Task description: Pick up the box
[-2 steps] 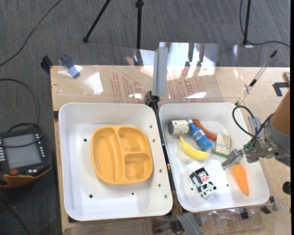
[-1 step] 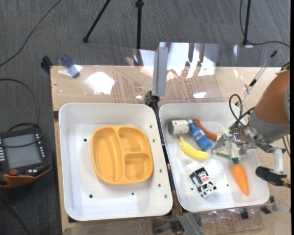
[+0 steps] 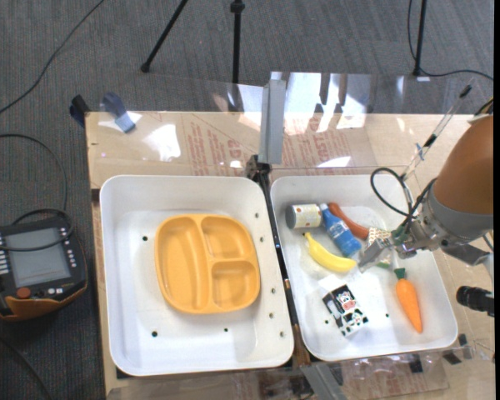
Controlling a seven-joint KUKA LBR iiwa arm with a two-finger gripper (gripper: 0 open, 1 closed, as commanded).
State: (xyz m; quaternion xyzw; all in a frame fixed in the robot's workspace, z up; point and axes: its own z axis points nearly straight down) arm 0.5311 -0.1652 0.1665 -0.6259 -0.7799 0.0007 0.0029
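Observation:
The box [image 3: 345, 309] is small and white with black cow-like patches. It lies flat in the front middle of the right bin [image 3: 450, 327]. My gripper [image 3: 377, 253] hangs over the right bin's middle, up and to the right of the box and apart from it, by the right end of a banana [image 3: 328, 256]. Nothing shows in its grasp. The grey arm with its orange band [image 3: 471, 169] comes in from the right edge.
The right bin also holds a tin can [image 3: 302, 216], a blue bottle [image 3: 342, 234], a red-orange sausage-like piece [image 3: 350, 222] and a carrot [image 3: 409, 304] right of the box. A yellow divided plate [image 3: 207, 262] lies in the left bin [image 3: 129, 223]. A pendant [image 3: 32, 263] sits at far left.

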